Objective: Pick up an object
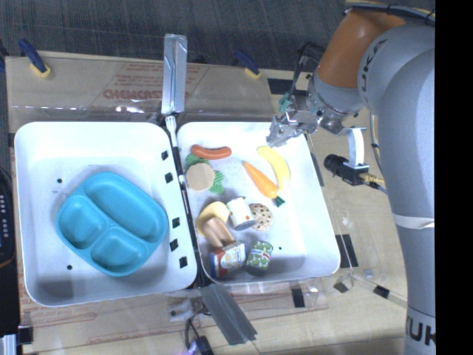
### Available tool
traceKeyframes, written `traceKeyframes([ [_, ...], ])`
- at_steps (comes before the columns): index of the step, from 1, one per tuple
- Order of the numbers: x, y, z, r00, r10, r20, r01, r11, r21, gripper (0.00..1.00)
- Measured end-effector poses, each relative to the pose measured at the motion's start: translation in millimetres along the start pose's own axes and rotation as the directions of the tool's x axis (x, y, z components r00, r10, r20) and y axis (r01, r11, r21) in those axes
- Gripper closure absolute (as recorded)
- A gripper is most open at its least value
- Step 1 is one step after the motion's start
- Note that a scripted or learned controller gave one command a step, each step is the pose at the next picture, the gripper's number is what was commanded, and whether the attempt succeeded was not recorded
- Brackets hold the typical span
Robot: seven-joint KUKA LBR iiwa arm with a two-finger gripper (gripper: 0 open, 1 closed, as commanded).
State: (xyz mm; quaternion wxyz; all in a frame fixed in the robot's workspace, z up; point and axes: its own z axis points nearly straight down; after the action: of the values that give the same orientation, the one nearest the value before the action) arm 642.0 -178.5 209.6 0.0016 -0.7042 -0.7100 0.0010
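Toy food fills my right bin [325, 231], any piece of it free for the taking. Going left to right: the left bin [29, 198] carries a blue divided plate [111, 222] lying flat near its middle. A metal clip strip [174, 72] stands at the twelve o'clock end of the wall between the two bins. In the right bin, a sausage [211, 152] lies toward eleven o'clock, with a burger [200, 176] just below it. Toward six o'clock sit a yellow wedge [211, 211], a brown roll [218, 231] touching it, and a small carton [230, 258] against the near wall, beside a green can [259, 257]. A white cube [240, 211] and a cookie [260, 214] rest near the bin's centre. A carrot [259, 177] lies on a slant, and a banana [276, 164] curves just beside it at one o'clock. My pincer [284, 130] hangs above the bin's twelve-to-one o'clock rim, apart from the banana; whether it is spread or closed I cannot tell, and nothing is seen in it.
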Motion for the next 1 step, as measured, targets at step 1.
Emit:
traceKeyframes([
  [1, -33.2, -47.9, 86.0, 0.998, -0.055, 0.005, 0.055, 0.998, -0.007, 0.0],
])
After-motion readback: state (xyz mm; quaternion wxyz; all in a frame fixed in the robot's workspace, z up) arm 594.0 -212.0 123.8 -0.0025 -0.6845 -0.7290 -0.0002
